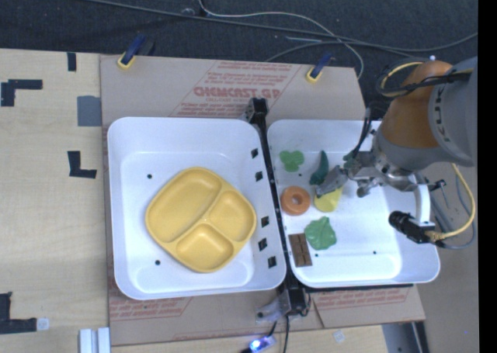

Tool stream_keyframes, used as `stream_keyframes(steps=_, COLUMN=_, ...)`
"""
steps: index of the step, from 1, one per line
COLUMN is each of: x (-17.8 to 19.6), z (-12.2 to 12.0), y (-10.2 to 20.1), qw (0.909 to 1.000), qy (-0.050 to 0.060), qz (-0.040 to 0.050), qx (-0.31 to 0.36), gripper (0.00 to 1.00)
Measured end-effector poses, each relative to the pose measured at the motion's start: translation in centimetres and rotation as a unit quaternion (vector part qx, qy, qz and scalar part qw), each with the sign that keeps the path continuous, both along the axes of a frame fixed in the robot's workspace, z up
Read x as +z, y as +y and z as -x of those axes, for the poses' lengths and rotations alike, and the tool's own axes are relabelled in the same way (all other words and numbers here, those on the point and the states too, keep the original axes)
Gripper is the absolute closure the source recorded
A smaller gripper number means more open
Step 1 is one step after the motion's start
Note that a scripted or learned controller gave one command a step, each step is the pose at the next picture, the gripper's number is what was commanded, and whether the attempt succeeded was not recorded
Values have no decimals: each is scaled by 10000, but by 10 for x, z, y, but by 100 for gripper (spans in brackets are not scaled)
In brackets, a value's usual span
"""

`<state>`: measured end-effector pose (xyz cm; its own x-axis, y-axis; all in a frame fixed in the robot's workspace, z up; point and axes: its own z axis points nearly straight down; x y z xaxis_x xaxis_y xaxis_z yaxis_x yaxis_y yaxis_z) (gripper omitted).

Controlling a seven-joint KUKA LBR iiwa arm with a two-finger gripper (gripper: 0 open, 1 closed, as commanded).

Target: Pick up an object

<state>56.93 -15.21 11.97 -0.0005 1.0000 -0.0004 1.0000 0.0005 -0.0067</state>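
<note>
The right bin point(388, 266) holds several small items. A light green piece point(291, 160) and a dark green piece point(320, 165) lie at the back. An orange ring point(295, 200) and a yellow piece point(328, 202) sit in the middle. A green leafy piece point(320, 233) and a brown block point(300, 250) lie toward the front. My gripper point(340, 181) reaches in from the right and hangs low, right by the yellow piece and the dark green piece. Nothing is visibly held.
The left bin point(128, 188) holds a yellow divided plate point(200, 218). A black divider point(268, 188) runs between the bins. The arm's grey body and orange band point(419, 111) hang over the right bin's far right side, with cables point(450, 223) beside it.
</note>
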Motion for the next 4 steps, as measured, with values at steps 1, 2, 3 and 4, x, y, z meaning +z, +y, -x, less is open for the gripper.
stream_keyframes(steps=1, x=-36, z=0, y=0, qw=10000, qy=-33, qz=12, qx=3, gripper=0)
stream_keyframes(steps=2, x=-23, z=-2, y=1, qw=10000, qy=-54, qz=10, qx=11, gripper=100)
stream_keyframes(steps=3, x=19, z=-3, y=0, qw=10000, qy=-45, qz=-3, qx=6, gripper=100)
stream_keyframes(steps=4, x=77, z=4, y=-1, qw=10000, qy=-47, qz=-1, qx=6, gripper=100)
